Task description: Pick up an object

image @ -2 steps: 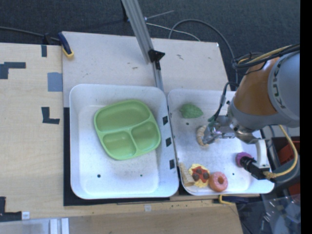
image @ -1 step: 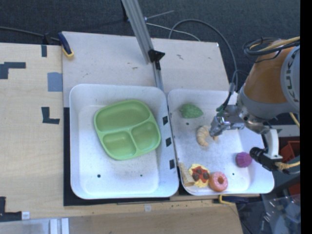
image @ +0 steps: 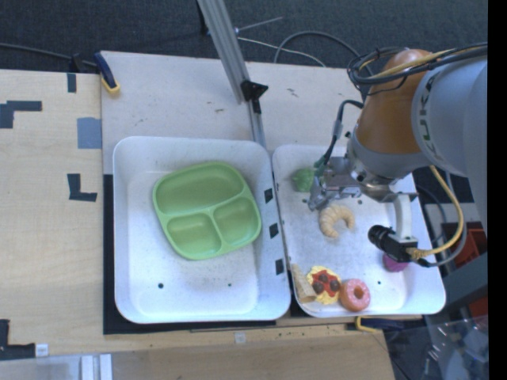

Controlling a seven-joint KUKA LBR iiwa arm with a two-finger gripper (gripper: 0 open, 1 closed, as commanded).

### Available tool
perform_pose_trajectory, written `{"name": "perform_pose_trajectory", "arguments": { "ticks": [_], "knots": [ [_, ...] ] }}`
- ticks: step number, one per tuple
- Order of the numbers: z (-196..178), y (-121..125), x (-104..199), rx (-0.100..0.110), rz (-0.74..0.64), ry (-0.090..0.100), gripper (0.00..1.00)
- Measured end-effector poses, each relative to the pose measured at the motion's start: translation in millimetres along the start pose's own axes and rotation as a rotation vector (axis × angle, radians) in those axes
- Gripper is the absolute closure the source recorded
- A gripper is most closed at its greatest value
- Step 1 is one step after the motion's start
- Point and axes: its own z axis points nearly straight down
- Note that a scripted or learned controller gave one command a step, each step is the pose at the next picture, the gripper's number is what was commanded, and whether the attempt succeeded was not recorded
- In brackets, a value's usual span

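Nearest the camera, along the front wall of the right bin (image: 428,295), lie a pink doughnut (image: 354,294) and, just beside it, a small pizza slice (image: 321,283). Farther back sits a croissant (image: 336,219), and a green leafy piece (image: 304,180) lies near the bin's left wall. The end effector (image: 318,199) hangs low between the green piece and the croissant, close to both, with nothing visibly held; whether it stands wide or narrow I cannot tell, since the wrist hides it. I judge this to be the approach step, before any grasp is made. The croissant lies just to the lower right of the tip and looks the likeliest target; the next move calls for centring over it and descending. The left bin (image: 131,212) holds a green divided tray (image: 207,209), well apart from the arm, on the tabletop (image: 47,236).
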Motion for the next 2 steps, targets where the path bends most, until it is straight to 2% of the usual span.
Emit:
{"name": "perform_pose_trajectory", "arguments": {
  "ticks": [1, 2],
  "knots": [
    [2.4, 14.3, 42.7, 0.001, 0.001, -0.001, 1.00],
    [-10.9, 38.3, 94.6, -0.002, 0.000, 0.000, 1.00]
  ]
}}
